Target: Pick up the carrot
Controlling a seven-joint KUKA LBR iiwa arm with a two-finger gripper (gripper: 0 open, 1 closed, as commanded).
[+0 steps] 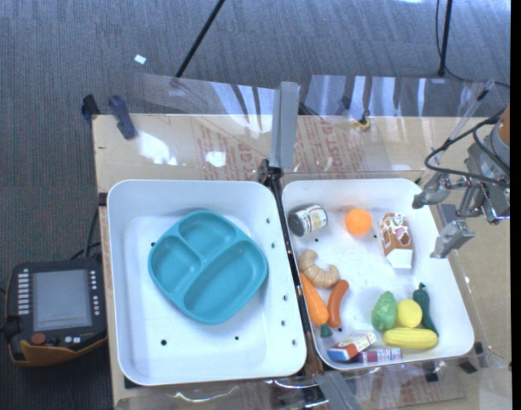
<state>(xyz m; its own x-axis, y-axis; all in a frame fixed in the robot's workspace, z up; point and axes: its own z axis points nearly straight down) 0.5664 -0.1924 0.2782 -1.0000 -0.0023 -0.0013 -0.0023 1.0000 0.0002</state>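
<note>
Plate (207, 266) in left bin (124, 229). Carrot (314, 303) in right bin (453, 272), by left wall, sausage (336, 301) just right.

You're getting bright, even overhead light with glare streaking the clear panel (243, 101) up top, soft shadows, slightly fuzzy detail throughout.

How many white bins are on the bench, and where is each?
2. The left white bin holds the blue divided plate; the right white bin holds the toy food.

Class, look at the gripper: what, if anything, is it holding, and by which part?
Nothing. The gripper hangs at the right bin's right edge; the carrot lies in that bin.
</note>
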